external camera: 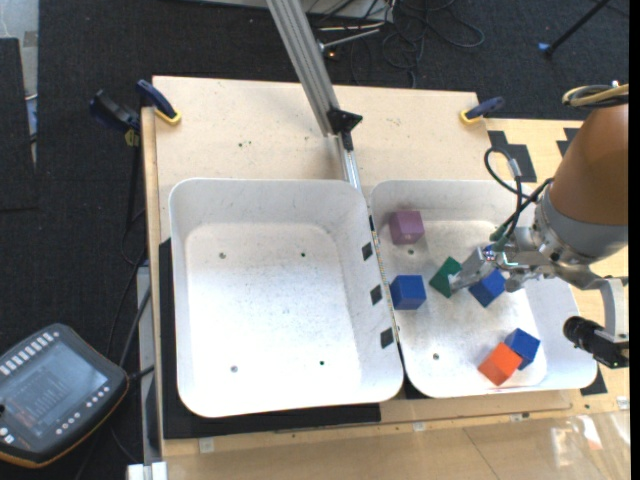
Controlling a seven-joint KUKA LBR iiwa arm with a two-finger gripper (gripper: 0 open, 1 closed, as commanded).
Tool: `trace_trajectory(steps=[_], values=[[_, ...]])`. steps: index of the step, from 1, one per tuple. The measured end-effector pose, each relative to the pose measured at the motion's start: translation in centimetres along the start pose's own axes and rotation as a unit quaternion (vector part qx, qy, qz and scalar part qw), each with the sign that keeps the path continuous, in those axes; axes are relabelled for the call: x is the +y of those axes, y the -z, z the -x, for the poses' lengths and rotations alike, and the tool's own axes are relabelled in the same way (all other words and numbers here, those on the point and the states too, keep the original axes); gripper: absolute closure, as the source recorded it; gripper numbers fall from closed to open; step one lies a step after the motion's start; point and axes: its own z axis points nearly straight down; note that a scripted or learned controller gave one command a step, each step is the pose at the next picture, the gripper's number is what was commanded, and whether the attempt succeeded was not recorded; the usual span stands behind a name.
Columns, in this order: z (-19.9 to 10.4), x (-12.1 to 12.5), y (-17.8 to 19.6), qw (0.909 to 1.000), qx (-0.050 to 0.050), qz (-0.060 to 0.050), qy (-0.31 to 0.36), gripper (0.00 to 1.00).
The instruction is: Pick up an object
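Reaching into the right bin (425, 383), the gripper (478, 279) sits low between a green block (445, 277) and a blue block (488, 289), close against both; whether it grips either, I cannot tell.

Robotics lab. Pale bench (300, 118) on dark carpet (80, 28), clamps (158, 101) at its far corners. Two white bins (200, 208) sit side by side on it, with an aluminium pole (300, 48) slanting over the far edge. Teach pendant (55, 393) off the near left corner. Loose cables (410, 23) on the floor beyond. Grey-and-orange arm (595, 183) at the right edge.
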Motion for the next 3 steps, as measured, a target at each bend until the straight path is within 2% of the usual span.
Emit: trace_trajectory(steps=[1,3], values=[[0.0,0.1,0.2,1.0,-0.001,0.003,-0.001,0.0],[-0.2,0.2,-8.5,1.0,0.0,0.0,-0.001,0.0]])
